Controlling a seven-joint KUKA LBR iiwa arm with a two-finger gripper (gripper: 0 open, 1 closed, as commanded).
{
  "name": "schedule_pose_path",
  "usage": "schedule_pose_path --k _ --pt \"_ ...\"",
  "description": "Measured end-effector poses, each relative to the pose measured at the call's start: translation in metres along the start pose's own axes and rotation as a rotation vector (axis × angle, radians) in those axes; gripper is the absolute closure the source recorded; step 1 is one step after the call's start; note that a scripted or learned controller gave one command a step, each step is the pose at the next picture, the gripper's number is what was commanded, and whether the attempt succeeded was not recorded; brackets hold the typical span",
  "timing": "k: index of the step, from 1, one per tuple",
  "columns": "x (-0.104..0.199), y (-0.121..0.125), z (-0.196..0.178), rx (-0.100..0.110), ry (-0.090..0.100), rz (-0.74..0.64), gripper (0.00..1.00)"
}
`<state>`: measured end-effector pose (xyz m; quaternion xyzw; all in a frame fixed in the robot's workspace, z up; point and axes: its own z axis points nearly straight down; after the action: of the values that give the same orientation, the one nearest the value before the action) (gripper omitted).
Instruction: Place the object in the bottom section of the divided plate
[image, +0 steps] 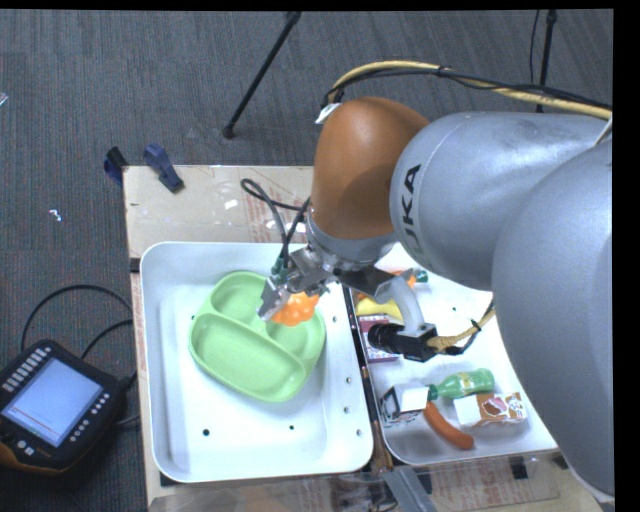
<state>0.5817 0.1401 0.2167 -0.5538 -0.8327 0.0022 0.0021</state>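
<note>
A light green divided plate (243, 362) lies in the left white bin (170, 420), with one large section toward the front and two smaller ones behind it. My gripper (284, 298) hangs over the plate's right rear section, close to the divider. A small orange object (293, 314) sits between its fingers, just above the plate surface. The gripper looks shut on it. The arm's orange band and grey wrist hide the bin's back right corner.
The right bin (540, 435) holds a green bottle (466, 383), a red sausage-like piece (448, 428), a small white box (409, 400), a printed packet (497, 408) and a yellow item (374, 305). Blue clamps (162, 167) sit at the bench's back left. A teach pendant (50, 402) lies on the floor.
</note>
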Motion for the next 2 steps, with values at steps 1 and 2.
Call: schedule_pose_path --k 1,2 --pt "-0.025 -0.081 0.031 -0.001 0.001 -0.267 1.00" --pt "-0.008 -0.008 0.020 -0.003 0.000 -0.344 1.00"
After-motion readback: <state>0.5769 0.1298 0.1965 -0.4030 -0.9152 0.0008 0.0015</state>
